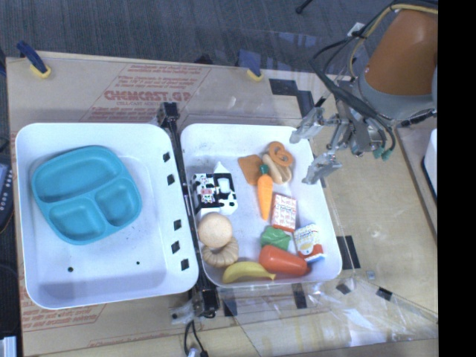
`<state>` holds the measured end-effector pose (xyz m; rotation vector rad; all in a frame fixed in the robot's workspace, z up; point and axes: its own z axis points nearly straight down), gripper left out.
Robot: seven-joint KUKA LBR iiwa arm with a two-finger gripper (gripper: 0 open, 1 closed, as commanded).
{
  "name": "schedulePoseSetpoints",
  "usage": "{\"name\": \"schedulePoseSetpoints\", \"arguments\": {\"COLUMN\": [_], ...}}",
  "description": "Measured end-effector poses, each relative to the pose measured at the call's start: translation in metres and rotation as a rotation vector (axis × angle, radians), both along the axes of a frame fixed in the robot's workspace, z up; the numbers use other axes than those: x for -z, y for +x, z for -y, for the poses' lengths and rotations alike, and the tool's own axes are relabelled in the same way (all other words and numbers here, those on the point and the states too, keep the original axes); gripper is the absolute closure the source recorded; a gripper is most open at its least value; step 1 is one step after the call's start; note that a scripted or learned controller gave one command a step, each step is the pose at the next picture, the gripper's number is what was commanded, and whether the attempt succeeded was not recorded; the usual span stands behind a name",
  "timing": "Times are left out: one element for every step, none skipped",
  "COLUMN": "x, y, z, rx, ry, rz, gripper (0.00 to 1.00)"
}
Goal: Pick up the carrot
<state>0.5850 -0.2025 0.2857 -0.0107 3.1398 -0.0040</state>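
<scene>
Two spread, empty fingers of the gripper point(317, 149) hover over the right bin's point(332, 233) two-o'clock rim, so approach is under way; next, descend onto the carrot point(265, 193) mid-bin at eight o'clock.

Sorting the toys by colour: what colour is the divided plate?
Blue; the plate shows best in the camera view.

arm point(401, 50) cut off — top right, carton labels point(283, 213) unreadable

Red print — "CHEMCAST" — on the bench sheet point(149, 95).
</scene>
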Motion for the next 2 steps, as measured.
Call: {"name": "schedulePoseSetpoints", "arguments": {"x": [0.150, 0.195], "y": [-0.016, -0.027], "z": [-0.011, -0.039], "rx": [-0.004, -0.009], "ry": [0.007, 0.005], "rz": [-0.014, -0.004], "gripper": [0.00, 0.00]}}
